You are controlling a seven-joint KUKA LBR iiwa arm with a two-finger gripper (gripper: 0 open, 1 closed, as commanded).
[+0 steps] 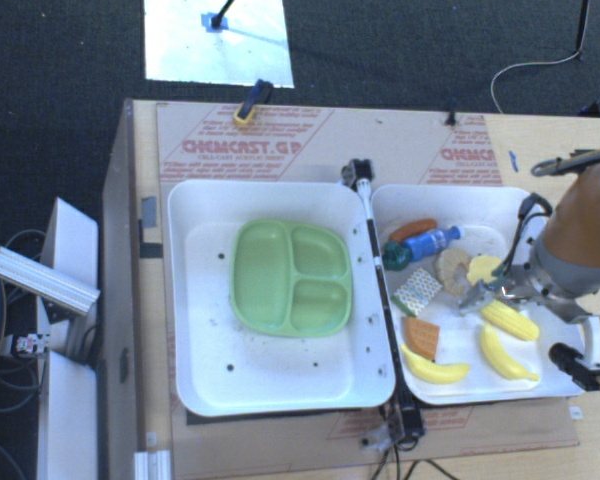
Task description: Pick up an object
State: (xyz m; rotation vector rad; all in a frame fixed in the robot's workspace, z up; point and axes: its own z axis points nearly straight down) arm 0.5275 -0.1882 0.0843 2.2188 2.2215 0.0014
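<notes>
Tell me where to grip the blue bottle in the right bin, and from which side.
Grip the blue bottle across its mid-body, coming straight down from above. It lies on its side, slanted, with the green cap toward the bin divider, so the pincer would likely close best across the narrow width. The orange piece lies close along its far side, so clearance there looks tight.

— Where was the gripper (477, 295)?
— Low in the right bin (500, 206), fingertips among the yellow pieces.
— What lay nearest?
— A banana (509, 319) just beside them; the blue bottle (421, 246) beyond, the green plate (290, 277) well apart.
</notes>
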